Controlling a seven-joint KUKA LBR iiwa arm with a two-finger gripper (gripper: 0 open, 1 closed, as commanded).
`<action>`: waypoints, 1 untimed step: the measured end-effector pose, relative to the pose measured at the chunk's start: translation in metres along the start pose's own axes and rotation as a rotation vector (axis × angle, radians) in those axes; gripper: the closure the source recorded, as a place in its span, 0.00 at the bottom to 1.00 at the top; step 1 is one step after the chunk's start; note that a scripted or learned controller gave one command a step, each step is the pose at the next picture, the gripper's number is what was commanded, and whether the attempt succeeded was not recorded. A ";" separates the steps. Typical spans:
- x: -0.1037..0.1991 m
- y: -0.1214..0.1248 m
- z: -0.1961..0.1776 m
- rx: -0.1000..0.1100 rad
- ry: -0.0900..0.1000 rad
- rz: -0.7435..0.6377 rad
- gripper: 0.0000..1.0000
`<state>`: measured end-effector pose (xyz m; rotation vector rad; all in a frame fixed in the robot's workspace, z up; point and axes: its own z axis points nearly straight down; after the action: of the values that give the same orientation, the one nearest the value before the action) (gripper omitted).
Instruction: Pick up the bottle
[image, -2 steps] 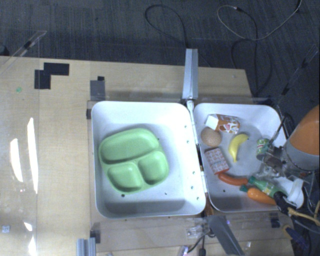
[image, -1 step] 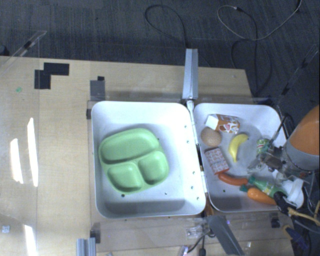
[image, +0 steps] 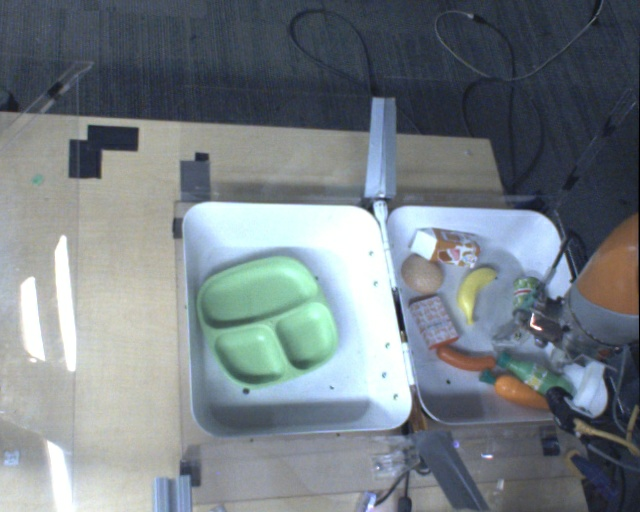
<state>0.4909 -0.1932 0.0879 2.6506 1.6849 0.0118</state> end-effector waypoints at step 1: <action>0.002 0.002 -0.008 -0.002 -0.001 -0.007 1.00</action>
<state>0.4932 -0.1924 0.0958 2.6431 1.6928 0.0125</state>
